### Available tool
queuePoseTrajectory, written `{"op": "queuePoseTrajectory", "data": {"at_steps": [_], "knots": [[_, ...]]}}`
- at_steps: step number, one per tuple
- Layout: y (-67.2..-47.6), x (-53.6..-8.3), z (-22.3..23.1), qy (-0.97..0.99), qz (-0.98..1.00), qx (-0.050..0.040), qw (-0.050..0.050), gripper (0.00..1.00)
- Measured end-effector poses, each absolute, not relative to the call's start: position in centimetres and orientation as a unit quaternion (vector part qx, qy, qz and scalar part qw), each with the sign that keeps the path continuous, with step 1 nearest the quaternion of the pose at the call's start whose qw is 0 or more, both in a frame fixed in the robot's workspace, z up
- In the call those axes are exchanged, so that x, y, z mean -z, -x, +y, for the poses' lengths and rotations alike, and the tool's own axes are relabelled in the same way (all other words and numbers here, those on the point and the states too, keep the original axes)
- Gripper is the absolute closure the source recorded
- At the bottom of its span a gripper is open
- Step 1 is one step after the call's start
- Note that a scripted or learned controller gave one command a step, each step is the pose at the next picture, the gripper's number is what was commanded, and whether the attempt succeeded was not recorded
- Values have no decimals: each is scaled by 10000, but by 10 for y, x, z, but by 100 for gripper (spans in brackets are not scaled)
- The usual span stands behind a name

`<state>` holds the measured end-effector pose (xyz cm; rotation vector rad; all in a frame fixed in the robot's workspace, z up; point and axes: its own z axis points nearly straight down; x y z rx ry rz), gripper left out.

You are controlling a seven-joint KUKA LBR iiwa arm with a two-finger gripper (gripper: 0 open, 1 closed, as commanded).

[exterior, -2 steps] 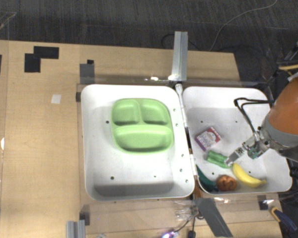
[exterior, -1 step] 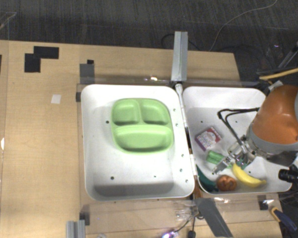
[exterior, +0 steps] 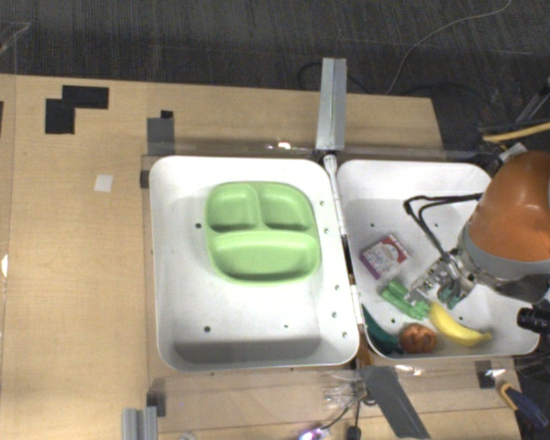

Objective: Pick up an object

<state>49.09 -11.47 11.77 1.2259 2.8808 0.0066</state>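
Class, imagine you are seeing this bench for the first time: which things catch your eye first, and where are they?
The light green divided plate stands out, lying alone in the left bin. Next comes the arm's orange band over the right bin, with the gripper low above a yellow banana, a reddish fruit and a small purple packet.

tray (exterior: 261,231): light green
bins (exterior: 179,273): white
banana (exterior: 456,326): yellow
packet (exterior: 383,255): purple and white
apple (exterior: 420,338): reddish brown
arm band (exterior: 522,211): orange
bench (exterior: 64,273): tan wood

A pale wooden bench (exterior: 64,273) stands on dark grey carpet (exterior: 211,26).
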Motion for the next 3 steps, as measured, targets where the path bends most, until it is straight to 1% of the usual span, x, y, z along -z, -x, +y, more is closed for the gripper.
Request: {"op": "queuePoseTrajectory", "data": {"at_steps": [1,2,3], "knots": [[-491,-118,-115,-3920,9200,-21,53,0],[-489,-94,-112,-4567,8896,-16,30,0],[-491,-105,-110,-4549,8905,-42,44,100]]}}
